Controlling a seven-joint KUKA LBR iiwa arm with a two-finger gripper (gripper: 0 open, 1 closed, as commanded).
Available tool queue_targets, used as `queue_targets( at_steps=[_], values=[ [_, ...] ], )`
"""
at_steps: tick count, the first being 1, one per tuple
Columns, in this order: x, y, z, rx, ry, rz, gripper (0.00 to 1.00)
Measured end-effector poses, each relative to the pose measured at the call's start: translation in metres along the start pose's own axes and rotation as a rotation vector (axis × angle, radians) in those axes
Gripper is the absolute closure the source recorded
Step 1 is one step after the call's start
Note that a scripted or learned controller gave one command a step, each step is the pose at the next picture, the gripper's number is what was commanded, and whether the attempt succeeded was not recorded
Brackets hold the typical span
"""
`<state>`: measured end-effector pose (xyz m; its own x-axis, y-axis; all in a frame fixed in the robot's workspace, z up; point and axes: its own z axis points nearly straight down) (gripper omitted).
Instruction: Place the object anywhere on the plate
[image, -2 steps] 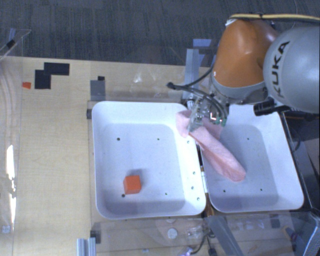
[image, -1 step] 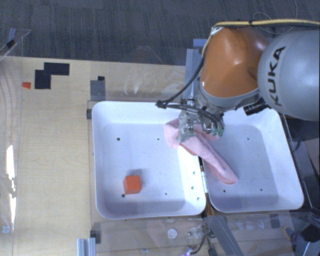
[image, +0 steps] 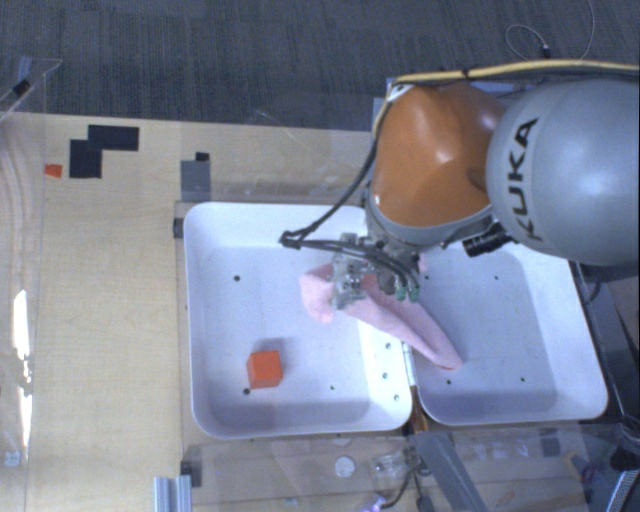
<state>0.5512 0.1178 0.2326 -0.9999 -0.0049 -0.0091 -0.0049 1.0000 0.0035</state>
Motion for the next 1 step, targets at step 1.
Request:
queue_targets(
  at_steps=[1],
  values=[
    [-0.0001, -0.0002, -0.0001, 0.000, 0.000, 0.001, 0.00]
  ],
)
